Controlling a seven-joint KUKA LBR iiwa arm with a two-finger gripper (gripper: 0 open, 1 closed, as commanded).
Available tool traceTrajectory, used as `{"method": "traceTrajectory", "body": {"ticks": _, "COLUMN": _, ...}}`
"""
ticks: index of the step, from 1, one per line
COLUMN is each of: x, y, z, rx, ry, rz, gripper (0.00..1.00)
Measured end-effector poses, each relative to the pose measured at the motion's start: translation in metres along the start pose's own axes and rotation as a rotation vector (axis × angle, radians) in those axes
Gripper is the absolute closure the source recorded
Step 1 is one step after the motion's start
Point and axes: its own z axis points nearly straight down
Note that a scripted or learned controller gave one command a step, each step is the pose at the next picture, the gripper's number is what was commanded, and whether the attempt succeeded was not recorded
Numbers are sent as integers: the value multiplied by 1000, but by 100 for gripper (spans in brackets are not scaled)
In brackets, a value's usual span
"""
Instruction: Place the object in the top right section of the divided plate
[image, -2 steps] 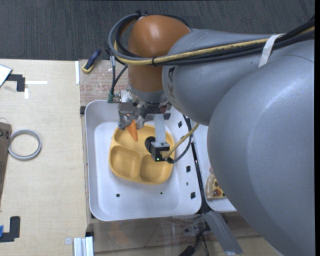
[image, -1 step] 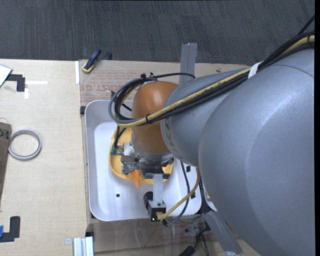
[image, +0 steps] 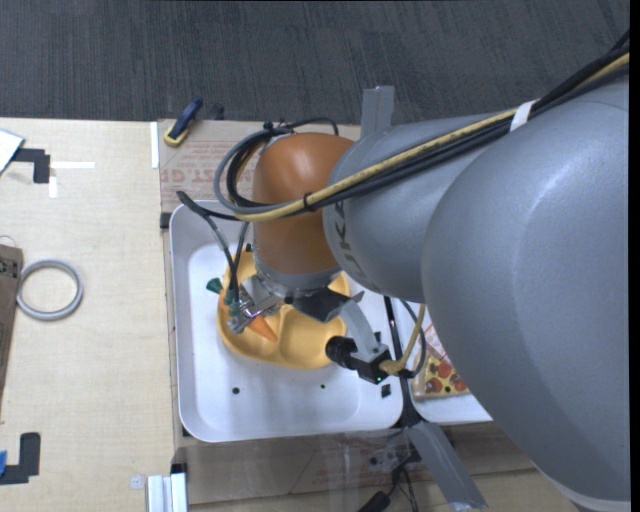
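A roll of tape (image: 48, 289) lay near the surface's (image: 90, 400) left edge. In the left white bin (image: 270, 410), the hand (image: 248, 312) hovered over the yellow divided plate (image: 290, 345), an orange object (image: 262, 324) beneath it; its grip could not be made out.

We see a robotics lab: pale wooden bench (image: 90, 400), grey tape roll (image: 48, 289), dark carpet (image: 200, 50), bundled black cables (image: 235, 170).
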Motion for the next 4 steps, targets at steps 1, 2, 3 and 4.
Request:
{"method": "traceTrajectory", "body": {"ticks": 1, "x": 3, "y": -16, "z": -42, "rx": 1, "ry": 0, "rz": 315, "gripper": 100}}
{"method": "traceTrajectory", "body": {"ticks": 2, "x": -5, "y": -28, "z": -289, "rx": 0, "ry": -1, "rz": 258, "gripper": 100}}
{"method": "traceTrajectory", "body": {"ticks": 3, "x": -31, "y": -80, "z": -289, "rx": 2, "ry": -1, "rz": 356, "gripper": 100}}
{"method": "traceTrajectory", "body": {"ticks": 4, "x": 10, "y": -56, "z": -191, "rx": 1, "ry": -1, "rz": 101, "gripper": 100}}
